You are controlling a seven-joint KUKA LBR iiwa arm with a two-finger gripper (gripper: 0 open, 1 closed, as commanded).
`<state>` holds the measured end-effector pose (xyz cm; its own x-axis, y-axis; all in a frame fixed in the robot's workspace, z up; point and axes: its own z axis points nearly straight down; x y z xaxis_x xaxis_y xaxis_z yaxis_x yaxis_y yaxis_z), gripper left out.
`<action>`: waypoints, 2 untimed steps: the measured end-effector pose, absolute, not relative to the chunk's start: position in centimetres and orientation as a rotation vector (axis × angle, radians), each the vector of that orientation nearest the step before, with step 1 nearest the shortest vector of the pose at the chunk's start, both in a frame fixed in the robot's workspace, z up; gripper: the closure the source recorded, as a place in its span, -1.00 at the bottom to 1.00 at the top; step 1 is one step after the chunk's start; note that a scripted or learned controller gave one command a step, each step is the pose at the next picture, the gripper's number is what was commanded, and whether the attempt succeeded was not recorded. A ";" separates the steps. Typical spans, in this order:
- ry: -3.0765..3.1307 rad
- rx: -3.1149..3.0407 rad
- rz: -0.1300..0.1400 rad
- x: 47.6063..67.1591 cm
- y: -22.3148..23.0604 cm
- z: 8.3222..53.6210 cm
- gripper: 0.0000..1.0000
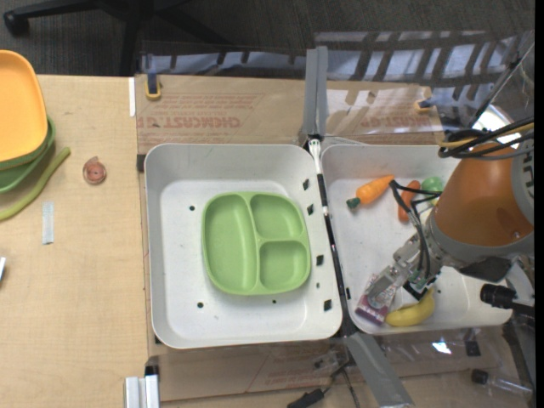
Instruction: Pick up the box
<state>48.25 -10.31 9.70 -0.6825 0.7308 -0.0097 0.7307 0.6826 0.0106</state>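
Observation:
The box (372,306) is a small pale packet with a purple edge, lying near the front-left corner of the right bin (361,236). My gripper (393,280) reaches down from the grey arm with its orange band (484,202). Its tip sits right over the box's upper end and seems to touch it. The gripper body hides the contact, so whether the box is held cannot be made out.
A yellow banana (413,313) lies against the box on its right. A carrot (374,189), another orange piece (403,204) and a green item (432,184) sit at the bin's back. The left bin (157,228) holds a green divided plate (255,243).

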 end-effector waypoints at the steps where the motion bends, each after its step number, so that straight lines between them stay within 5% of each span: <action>1: 2.867 1.251 0.011 48.3 -10.3 10.6 1.00; 2: 2.705 1.596 -0.001 47.8 -12.0 19.0 1.00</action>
<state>47.82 -12.03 18.99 -0.4835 0.8753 -0.0015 0.8753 0.4835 0.0001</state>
